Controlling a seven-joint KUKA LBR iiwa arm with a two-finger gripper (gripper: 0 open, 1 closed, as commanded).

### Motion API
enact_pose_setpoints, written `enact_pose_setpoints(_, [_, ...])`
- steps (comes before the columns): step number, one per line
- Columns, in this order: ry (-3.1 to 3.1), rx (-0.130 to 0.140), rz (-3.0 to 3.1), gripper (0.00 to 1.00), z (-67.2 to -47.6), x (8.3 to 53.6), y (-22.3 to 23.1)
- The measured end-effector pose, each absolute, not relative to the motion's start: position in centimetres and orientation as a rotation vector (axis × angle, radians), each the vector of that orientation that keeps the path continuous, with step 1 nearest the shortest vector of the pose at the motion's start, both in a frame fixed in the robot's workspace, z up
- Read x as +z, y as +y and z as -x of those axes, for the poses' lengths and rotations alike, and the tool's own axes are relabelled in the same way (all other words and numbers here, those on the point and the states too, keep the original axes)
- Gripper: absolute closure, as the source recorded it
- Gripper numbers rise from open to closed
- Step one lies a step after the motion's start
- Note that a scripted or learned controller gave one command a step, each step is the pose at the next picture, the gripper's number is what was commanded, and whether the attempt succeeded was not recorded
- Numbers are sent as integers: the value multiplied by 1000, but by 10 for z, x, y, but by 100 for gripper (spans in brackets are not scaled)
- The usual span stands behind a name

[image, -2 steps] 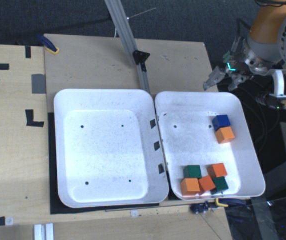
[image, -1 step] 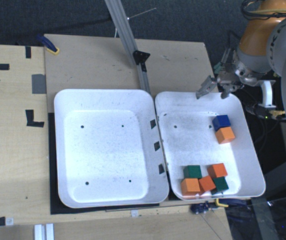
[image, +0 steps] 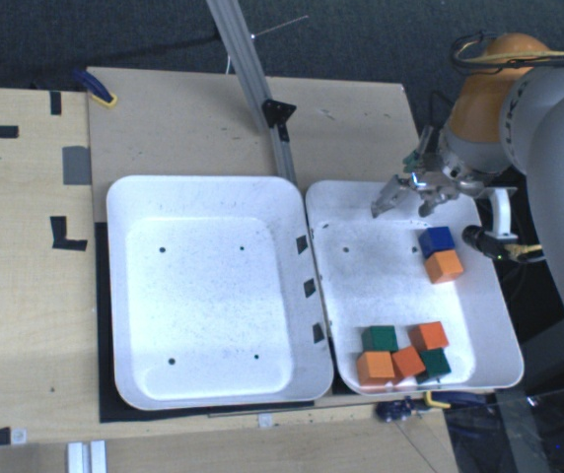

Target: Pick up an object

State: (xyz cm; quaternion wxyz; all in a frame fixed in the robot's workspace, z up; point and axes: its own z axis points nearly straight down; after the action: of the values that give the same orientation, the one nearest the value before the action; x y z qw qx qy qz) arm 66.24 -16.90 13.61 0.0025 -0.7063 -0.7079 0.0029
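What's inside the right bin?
The right bin holds a blue block touching an orange one, plus five orange and green blocks clustered at its near edge. Anything beneath the cluster is hidden.

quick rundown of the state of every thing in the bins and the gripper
gripper: jaws spread, holding nothing, above the right bin's far edge
blue block: resting in the right bin, touching the orange block beside it
cluster of green and orange blocks: packed together at the right bin's near edge
left bin: sitting beside the right bin
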Motion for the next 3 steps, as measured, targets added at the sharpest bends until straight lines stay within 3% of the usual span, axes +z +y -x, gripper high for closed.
enact_pose_setpoints(1, [-2222,8,2215,0,-661,88,-168])
enact_pose_setpoints(2, [-2226,4,2216,100,-663,102,-167])
enact_pose_setpoints(3, [-2227,-4,2223,100,-660,165,-165])
